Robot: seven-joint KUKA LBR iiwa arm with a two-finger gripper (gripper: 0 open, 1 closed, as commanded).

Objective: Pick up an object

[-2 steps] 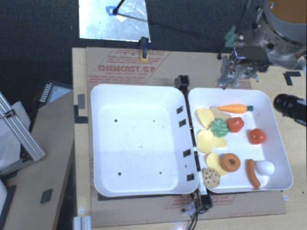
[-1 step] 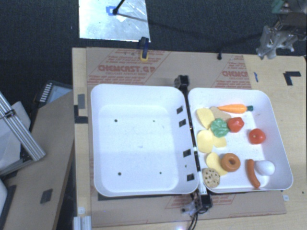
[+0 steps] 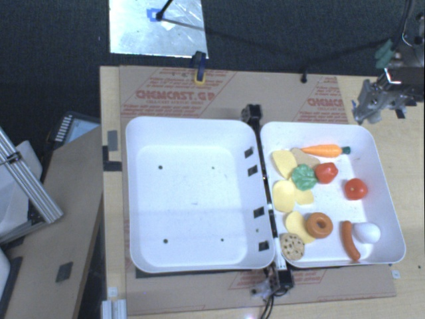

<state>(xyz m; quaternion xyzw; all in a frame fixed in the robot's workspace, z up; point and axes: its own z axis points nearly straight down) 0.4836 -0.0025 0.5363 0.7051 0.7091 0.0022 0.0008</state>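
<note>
- Carrot (image 3: 321, 150) lies at the far edge of the right bin (image 3: 385, 198), near the gripper (image 3: 369, 106).
- Gripper hangs outside the bin's far right corner; its grip cannot be told.

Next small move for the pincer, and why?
Probably bring the pincer down and toward the camera over the right bin, aiming at the lone tomato. The pincer sits above the bin's far right corner, holding nothing visible, and that tomato has open floor around it.
</note>
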